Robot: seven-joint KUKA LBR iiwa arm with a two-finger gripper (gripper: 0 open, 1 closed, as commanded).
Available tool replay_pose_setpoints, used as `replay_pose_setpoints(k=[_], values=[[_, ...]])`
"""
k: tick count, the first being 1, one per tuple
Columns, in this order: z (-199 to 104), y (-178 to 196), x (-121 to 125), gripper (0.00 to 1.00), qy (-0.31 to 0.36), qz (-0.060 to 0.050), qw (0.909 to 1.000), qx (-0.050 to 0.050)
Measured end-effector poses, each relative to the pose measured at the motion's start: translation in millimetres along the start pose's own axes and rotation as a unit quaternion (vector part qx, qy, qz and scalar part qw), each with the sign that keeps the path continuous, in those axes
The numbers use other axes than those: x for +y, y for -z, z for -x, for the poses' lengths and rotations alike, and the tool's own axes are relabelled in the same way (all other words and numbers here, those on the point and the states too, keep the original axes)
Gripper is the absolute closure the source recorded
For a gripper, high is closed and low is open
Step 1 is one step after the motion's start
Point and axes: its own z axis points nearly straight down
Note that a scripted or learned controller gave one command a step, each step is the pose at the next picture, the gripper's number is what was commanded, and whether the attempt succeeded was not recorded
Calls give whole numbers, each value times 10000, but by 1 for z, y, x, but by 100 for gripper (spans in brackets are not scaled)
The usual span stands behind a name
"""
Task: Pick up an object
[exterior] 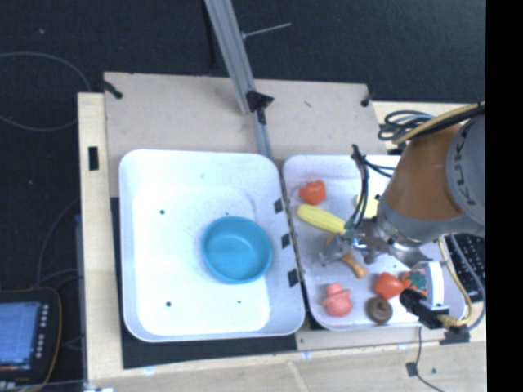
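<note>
The right bin [327, 168] holds several small toys. A red-orange piece [312, 192] lies near its far left, with a yellow corn cob [320, 218] just below it. A pink toy [336, 299], a brown round piece [377, 309] and a red-orange toy [390, 284] sit along the near edge. A tan stick-shaped piece [355, 265] lies in the middle. My gripper [338, 249] is down low in this bin, right beside the corn's near end and touching or just over the tan piece. The wrist hides what lies under it.
A blue bowl [237, 248] stands in the middle of the left bin [163, 186]. A grey metal pole [233, 47] slants in from the top to the divide between the bins. Cables and a keyboard [466, 260] lie at the right.
</note>
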Motion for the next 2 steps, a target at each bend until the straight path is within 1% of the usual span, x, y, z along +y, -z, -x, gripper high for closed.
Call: replay_pose_setpoints(k=[1,2], values=[[5,-49,3,0,-19,105,9999,-46],[3,-32,6,100,-68,145,9999,-7]])
